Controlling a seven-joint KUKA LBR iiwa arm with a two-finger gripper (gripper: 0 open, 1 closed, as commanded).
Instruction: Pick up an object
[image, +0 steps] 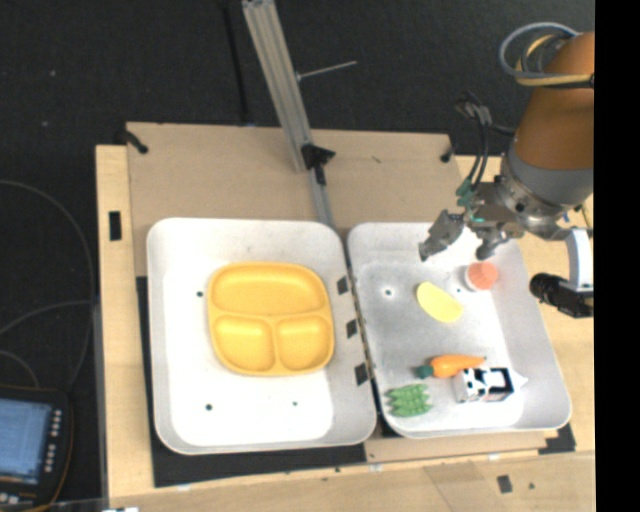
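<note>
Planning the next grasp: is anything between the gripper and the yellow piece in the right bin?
Nothing visible. The gripper hangs over the right bin's far end, and only bare bin floor separates it from the yellow piece. The small red object lies off to the side.

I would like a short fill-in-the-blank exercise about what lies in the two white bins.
1. The yellow tray lies in the ____ bin.
2. The carrot lies in the right bin, beside a black-and-white ____.
3. The yellow tray has ____ compartments.
4. The gripper hangs above the ____ bin.

Missing words: left; box; three; right
</note>
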